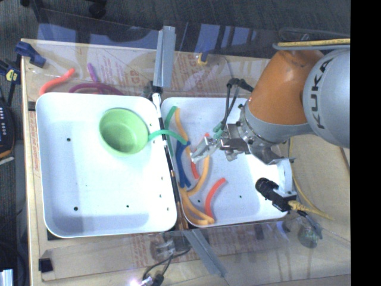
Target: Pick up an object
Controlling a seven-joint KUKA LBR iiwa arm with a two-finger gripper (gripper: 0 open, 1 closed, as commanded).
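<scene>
Right bin [238, 216]: you've got a tangle of thin curved strips along its left side: a blue strip [183, 162], an orange strip [202, 171], another orange one curling along the bottom edge [193, 212], a red strip [215, 190] lying a bit apart toward the middle, and a green strip [168, 134] that arches over the divider toward the left bin. Left bin [89, 213]: one green bowl [123, 130] near its top right corner, rest of the floor bare.

Gripper [201, 151] sits low over the right bin, at the top of the strip pile, fingers slightly spread; something red shows right at the tips but you can't tell if it's pinched or just lying under them, so don't count it as held.

Handling, judged from looks: strips seem light, bendy, probably rubbery, so they'll flop and drag neighbours if you grab in the tangle. You'd do better taking one at mid-length where it lies clear of the others; the lone red strip is the cleanest target. Smooth surface may slip, so close fully across the narrow width. The bowl looks light and rigid; only its rim offers a grip and it's well apart from the gripper.

Risk: lifting two overlapped strips at once, or the fingers closing on nothing
</scene>
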